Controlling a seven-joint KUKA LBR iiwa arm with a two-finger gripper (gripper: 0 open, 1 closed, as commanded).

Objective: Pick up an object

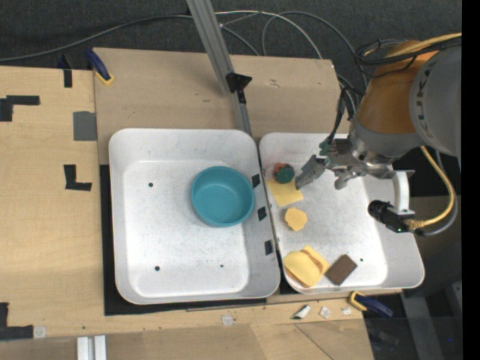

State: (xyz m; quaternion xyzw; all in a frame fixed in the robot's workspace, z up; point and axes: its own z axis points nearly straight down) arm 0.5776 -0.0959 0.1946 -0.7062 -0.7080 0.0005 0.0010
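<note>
Bins sit side by side on the wooden surface (45,223), both shallow and white. The left bin (150,268) carries a single teal bowl (221,195), upright, toward its right edge and a little nearer the far edge than the near one. The right bin (375,265) carries the small things: a teal and red ball-like piece (283,173) near its far left corner, a flat pale yellow square (286,194) just beside that piece on the near side, a small rounded yellow lump (295,219) further along the left edge, and, in the near left corner, a larger yellow lump (304,266) touching a dark brown block (342,269) that lies tilted to its right. The grey arm (405,103) with its orange band reaches over the far part of the right bin, and its jaws (327,173) hang spread apart over the bin floor, the left finger (308,174) close to the yellow square and the ball-like piece, the other finger further right. Nothing sits between them; whether the left finger touches the square cannot be told. A grey pole (214,40) slants across the far edge of the surface, and cables trail behind it.
</note>
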